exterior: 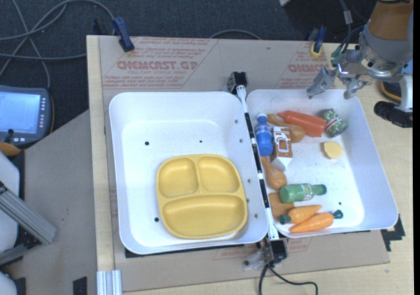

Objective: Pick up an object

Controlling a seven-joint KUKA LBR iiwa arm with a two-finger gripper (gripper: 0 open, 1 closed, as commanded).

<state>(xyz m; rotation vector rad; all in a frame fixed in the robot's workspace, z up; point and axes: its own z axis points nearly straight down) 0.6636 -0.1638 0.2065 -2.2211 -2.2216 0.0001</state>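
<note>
The arm's top is cut off, its two-finger gripper (335, 84) spread open over the right white bin's (374, 156) far edge, holding nothing.

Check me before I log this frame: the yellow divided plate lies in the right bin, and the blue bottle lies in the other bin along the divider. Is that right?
Not quite. The camera view shows the yellow divided plate in the left bin, not the right one. The blue bottle lies in the other bin, the right bin, along the divider, as you said.
</note>
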